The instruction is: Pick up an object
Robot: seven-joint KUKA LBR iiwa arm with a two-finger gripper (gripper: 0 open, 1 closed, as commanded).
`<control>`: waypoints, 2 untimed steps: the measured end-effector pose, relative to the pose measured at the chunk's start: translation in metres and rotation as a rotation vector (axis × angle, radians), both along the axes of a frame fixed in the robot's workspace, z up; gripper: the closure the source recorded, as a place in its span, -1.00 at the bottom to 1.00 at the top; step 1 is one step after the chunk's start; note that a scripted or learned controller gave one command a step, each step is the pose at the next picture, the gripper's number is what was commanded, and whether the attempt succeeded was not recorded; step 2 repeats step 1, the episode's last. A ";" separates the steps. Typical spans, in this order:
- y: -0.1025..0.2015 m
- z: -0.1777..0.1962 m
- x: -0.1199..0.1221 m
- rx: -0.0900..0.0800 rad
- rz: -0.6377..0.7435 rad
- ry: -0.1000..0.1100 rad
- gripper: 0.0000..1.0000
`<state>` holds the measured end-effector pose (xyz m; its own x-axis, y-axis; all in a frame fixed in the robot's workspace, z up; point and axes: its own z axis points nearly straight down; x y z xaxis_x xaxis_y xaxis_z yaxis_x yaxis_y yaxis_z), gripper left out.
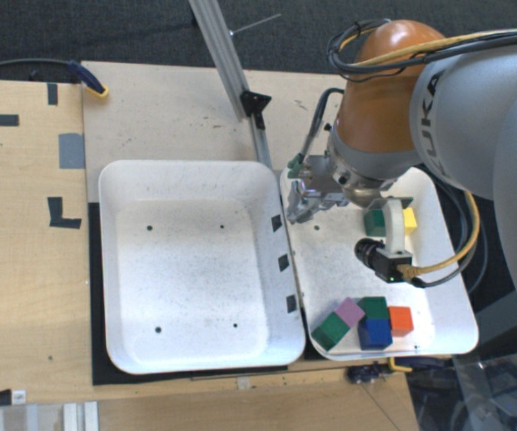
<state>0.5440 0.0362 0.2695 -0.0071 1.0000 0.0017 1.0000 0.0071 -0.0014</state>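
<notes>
My gripper (302,203) hangs over the far left corner of the right bin (330,259), close to the wall it shares with the left bin. Nothing shows between its tips. Several blocks cluster at the near end of the right bin: a green block (332,330), a pale purple block (349,312), a dark green block (374,307), a blue block (375,333) and an orange block (401,320). Another green block (377,220) and a yellow block (408,218) lie farther back, partly hidden under the arm's wrist.
The left bin (191,268) stands beside the right one, their rims touching. A slanted metal rail (227,57) runs from the top down to the bins' far edge. A black cable fitting (382,260) hangs from the arm over the right bin.
</notes>
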 end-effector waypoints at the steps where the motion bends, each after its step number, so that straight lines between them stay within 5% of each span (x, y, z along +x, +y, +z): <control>1: 0.059 -0.020 0.000 -0.001 0.000 0.003 1.00; 2: 0.059 -0.020 0.000 -0.001 0.000 0.003 1.00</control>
